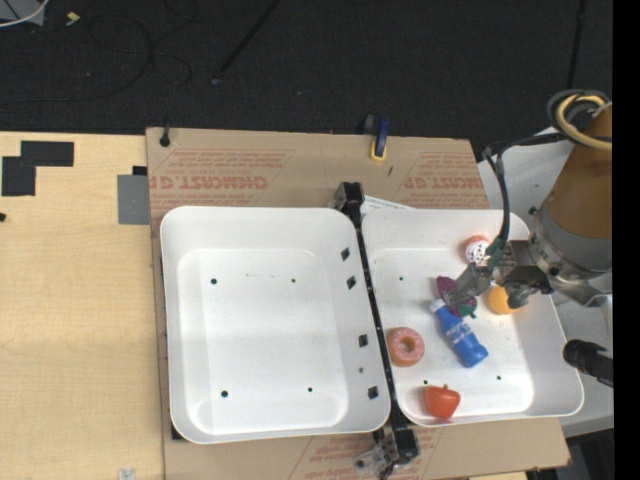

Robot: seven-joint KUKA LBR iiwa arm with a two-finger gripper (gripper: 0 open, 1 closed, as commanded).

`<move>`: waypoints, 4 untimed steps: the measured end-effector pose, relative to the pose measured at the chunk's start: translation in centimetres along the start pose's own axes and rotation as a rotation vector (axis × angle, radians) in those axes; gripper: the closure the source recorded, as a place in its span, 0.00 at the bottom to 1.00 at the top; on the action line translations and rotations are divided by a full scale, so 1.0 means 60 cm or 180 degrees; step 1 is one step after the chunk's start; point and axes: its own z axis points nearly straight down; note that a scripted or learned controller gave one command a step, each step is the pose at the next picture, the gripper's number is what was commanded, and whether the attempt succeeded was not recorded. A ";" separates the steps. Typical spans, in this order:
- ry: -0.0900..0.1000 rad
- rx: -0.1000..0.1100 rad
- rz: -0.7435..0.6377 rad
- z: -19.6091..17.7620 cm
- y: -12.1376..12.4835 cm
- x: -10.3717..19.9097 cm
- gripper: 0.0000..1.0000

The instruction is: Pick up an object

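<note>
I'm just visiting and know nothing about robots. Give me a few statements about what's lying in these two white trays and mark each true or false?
1. The pink donut lies in the right bin. True.
2. The blue bottle lies in the left bin. False: it lies in the right bin, near the donut.
3. The red tomato-like object sits near the right bin's front edge. True.
4. The gripper hangs over the left bin. False: it is over the right bin, by a purple object.
5. An orange ball lies in the right bin. True.
</note>
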 end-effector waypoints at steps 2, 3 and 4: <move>0.0008 -0.0014 -0.0023 0.324 0.162 0.016 0.00; -0.0009 -0.0021 -0.0010 0.319 0.253 -0.042 0.00; -0.0001 0.0003 -0.0008 0.304 0.249 -0.042 1.00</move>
